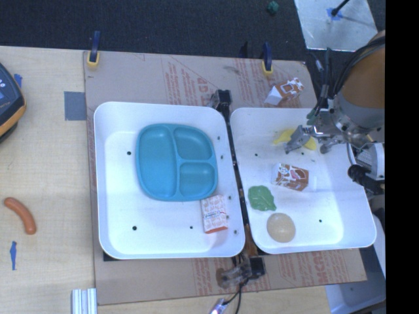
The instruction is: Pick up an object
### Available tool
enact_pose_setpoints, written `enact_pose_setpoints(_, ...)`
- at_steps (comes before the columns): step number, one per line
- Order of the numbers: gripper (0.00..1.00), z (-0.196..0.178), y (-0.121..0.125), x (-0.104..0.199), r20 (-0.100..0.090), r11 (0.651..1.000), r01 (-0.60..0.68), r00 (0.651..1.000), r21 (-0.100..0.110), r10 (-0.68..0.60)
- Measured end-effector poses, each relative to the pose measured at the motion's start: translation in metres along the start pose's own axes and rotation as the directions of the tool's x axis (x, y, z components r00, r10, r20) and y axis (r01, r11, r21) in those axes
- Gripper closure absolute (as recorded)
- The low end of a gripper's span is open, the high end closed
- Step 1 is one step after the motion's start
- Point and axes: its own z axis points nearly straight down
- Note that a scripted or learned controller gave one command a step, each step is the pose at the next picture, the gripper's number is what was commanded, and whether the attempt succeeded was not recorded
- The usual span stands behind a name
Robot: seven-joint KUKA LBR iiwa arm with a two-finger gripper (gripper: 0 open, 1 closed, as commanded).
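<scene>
The object to be picked up is not named by the task, so any of the loose things may serve; the nearest candidate is judged to be the yellow piece (285,135), lying in the right bin (357,241) just beside the tool (313,140), toward the bin's far left part. Taken from largest to smallest, the tabletop (46,169) is seen first, then the left bin (111,241) with the blue divided plate (177,161) and a small red-and-white packet (214,213) near its front right corner. The right bin is seen to carry a brown-and-white wrapper (291,176) at its middle, a green lump (262,198) and a pale round thing (281,227) toward the front. A second wrapper (285,91) lies outside on the cardboard, and a sausage (21,215) on the wood at far left.

The tool is held low over the right bin, its fingers spread with nothing seen between them, though the view there is cluttered and this is perhaps not certain. The step in hand is judged to be the approach, with no grasp yet made. The next move calls for the fingers to be set astride the yellow piece and closed.

Open floor is left to the right of the wrapper and along the front right; the far wall and the shared middle rim stand close, so a sideways sweep is poorly allowed there
</scene>
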Motion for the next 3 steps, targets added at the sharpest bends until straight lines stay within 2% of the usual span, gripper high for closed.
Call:
enact_pose_setpoints(1,0.00,0.082,0.046,0.007,0.000,1.000,0.002,1.000,0.002,-0.002)
enact_pose_setpoints(2,0.00,0.013,0.060,-0.056,0.000,1.000,-0.001,1.000,-0.003,0.001)
enact_pose_setpoints(3,0.00,0.082,0.059,-0.039,-0.001,1.000,0.002,1.000,0.002,-0.002)
